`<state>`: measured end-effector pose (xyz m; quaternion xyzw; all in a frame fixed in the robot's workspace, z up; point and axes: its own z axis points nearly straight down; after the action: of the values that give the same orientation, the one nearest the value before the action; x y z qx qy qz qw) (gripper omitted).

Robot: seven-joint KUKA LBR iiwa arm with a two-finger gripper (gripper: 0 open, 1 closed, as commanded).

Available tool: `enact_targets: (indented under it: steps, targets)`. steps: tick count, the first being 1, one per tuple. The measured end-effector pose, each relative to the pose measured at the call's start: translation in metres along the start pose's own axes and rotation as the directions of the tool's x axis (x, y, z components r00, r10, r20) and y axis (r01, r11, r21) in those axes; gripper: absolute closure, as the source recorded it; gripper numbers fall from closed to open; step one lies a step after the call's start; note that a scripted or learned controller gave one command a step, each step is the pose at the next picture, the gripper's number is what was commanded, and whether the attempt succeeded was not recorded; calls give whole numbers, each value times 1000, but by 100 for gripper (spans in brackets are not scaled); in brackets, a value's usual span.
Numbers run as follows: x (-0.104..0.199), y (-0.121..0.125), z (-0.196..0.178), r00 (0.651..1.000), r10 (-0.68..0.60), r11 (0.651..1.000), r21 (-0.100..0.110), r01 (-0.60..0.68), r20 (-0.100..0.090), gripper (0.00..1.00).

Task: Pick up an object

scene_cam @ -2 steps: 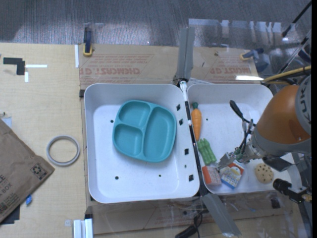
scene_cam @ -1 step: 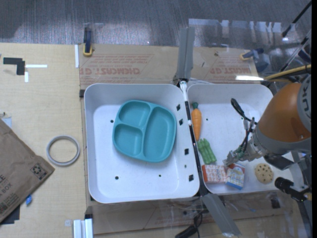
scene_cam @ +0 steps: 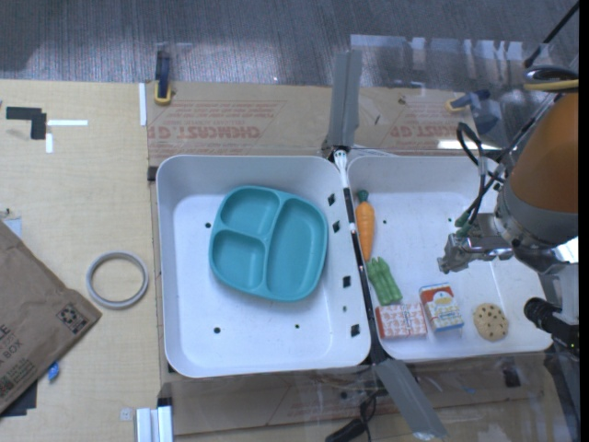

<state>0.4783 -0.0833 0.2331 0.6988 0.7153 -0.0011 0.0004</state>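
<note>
Camera view: left bin holds a teal divided plate; right bin holds carrot, green pod, two small cartons, cookie. Hand hangs over right bin, nothing between its fingers, cartons just below it. Cannot tell whether fingers are apart.

Bench with two bins, tape ring.

arm comes in from the right edge, orange band high, grey wrist angled down-left, gripper low at the end of it, pointing left and down, nothing visible between its tips
</note>
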Motion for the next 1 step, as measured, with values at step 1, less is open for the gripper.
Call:
enact_targets:
  steps: [1]
  targets:
    - [0,0,0,1000,0,1000,0,0,0,0]
